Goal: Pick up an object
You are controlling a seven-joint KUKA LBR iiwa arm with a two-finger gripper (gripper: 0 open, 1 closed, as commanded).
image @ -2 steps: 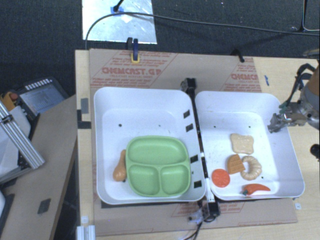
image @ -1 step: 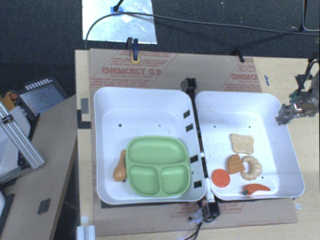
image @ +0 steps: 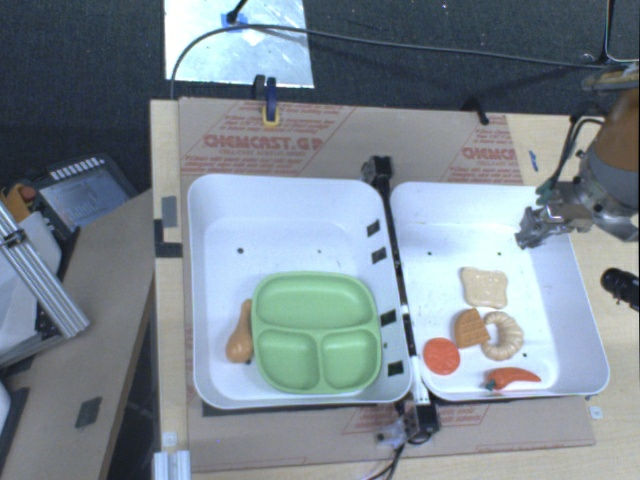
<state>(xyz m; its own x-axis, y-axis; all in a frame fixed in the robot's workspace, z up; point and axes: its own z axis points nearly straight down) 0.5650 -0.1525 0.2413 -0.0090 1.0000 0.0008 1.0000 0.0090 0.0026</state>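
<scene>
Right bin (image: pixel 560 268): toast (image: pixel 484 287), pretzel (image: pixel 503 334), tomato (image: pixel 441 356), chilli (image: pixel 513 376), clustered at its near end. Gripper (image: pixel 532 230): over the bin's far right rim, apart from all; jaws' state cannot be told. Step: approach. Next: descend over one item.

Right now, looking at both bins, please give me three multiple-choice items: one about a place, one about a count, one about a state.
1. Where is the green plate?
A. left bin
B. right bin
C. on the bench

2. How many compartments has the plate?
A. two
B. three
C. five

3. The tool is
A. gripping the red pepper
B. pressing the plate
C. above the right bin's far right edge, holding nothing visible

Key: 1 A, it lies beside the drumstick; 2 B, three hollows show; 3 C, the toys lie apart.
</scene>
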